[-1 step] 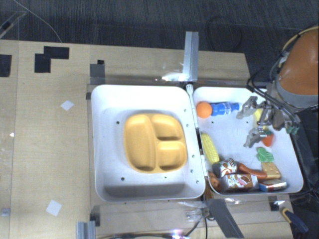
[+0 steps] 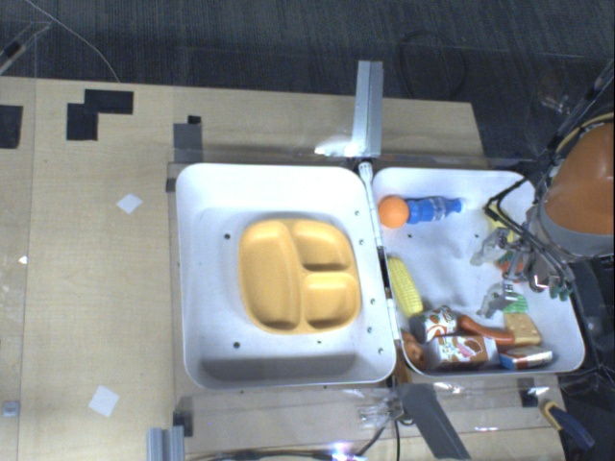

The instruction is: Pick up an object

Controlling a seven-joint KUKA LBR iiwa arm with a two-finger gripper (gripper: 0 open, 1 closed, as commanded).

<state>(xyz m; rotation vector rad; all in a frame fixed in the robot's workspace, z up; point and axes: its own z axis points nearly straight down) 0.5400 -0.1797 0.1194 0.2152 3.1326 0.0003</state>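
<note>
On the bench: two shallow white bins sit side by side, their inner walls touching along a seam under an upright metal post [image 2: 369, 109].
Bench [image 2: 86, 286]: pale wood, with black marks near its far left corner and small grey squares scattered on the left.
Left bin [image 2: 207, 257]: the larger one in view; it holds one thing.
Right bin [image 2: 452, 248]: bare in the middle, with things along its left wall and near edge.
Arm [image 2: 586, 190]: reaches in from the right, its orange band above the right bin's right side, with black cables looped beside it.
Tray [image 2: 296, 275]: yellow, with three compartments, lying flat in the middle of the left bin, well apart from its walls.
Gripper [image 2: 500, 275]: hangs over the right part of the right bin, beside the arm; its metal fingers point toward the bin floor, but whether they are spread or closed I cannot tell. Nothing can be seen between them.
Bottle [image 2: 430, 207]: blue and clear, lying on its side near the far wall of the right bin.
Can [image 2: 452, 351]: dark, with a red label, lying at the near edge.
Corn [image 2: 405, 286]: yellow, lying along the left wall of the right bin.
Ball [image 2: 392, 211]: orange, touching the bottle's left end, next to the seam.
Cracker [image 2: 524, 329]: tan square near the right near corner, just below the gripper, beside a small green piece [image 2: 515, 304].
</note>
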